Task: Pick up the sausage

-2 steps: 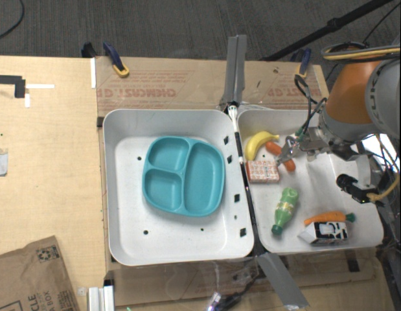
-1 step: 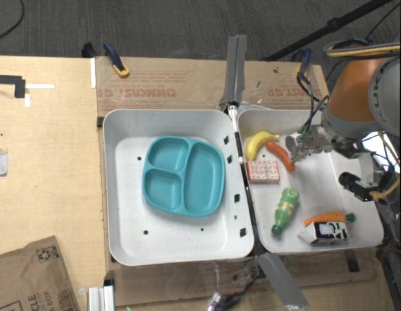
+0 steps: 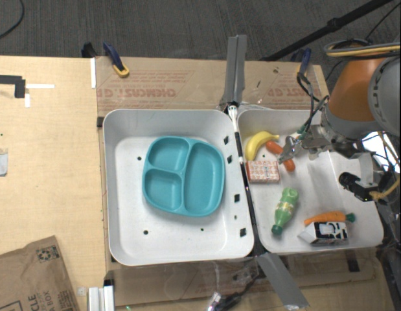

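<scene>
Looking down at my gripper (image 3: 292, 150) in the upper part of the right bin (image 3: 365, 235), right of the frame's centre, I cannot tell how its jaws stand; the metal tip is too small and cluttered to read. What I can say is that the tip sits on top of the sausage (image 3: 281, 155), or just above it. I see one reddish end poking out to the upper left of the tip, near the banana (image 3: 257, 142), and another orange-red end showing just below it. So the sausage's long axis runs on a diagonal, from upper left down to lower right, and the tip covers its middle. That is the relation my next move turns on: the sausage lies directly under the tip, not off to a side, so I judge a straight descent and a close across the short axis would be the way in. I see nothing yet that proves a hold.

Moving outward, the banana curves just to the left of the sausage, close enough to get nudged. A small patterned box (image 3: 263, 171) lies just below both. Further down the bin sit a green bottle (image 3: 285, 208), a carrot (image 3: 326, 218) and a milk carton (image 3: 329, 232). The left bin (image 3: 122, 238) holds a teal divided plate (image 3: 184, 175).
</scene>
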### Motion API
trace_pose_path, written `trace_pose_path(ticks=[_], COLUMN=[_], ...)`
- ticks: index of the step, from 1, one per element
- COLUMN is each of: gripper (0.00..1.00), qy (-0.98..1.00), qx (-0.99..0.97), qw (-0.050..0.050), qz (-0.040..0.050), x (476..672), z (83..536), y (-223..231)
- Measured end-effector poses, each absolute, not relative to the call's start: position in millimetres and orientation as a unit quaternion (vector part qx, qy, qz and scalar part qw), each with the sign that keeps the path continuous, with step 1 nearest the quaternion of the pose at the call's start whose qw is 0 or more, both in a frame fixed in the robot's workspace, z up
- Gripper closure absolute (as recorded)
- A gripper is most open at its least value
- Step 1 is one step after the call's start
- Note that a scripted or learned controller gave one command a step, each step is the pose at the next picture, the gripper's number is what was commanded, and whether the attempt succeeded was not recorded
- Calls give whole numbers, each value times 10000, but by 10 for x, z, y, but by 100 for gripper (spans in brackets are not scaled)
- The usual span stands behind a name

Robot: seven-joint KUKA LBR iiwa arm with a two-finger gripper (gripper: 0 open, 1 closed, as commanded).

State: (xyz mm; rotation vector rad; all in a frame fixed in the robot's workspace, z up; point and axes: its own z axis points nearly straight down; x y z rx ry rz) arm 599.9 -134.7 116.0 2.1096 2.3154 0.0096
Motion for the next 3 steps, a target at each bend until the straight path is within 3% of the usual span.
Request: trace_pose_path(ticks=[1, 2, 3], gripper=[0, 0, 0], qy=[7104, 8142, 8079], qx=[7037, 5806, 5893], qw=[34, 9, 40], qz=[11, -5, 12], x=[6068, 6046, 5947], z=[966, 1857, 965], y=[-1175, -1264, -1147])
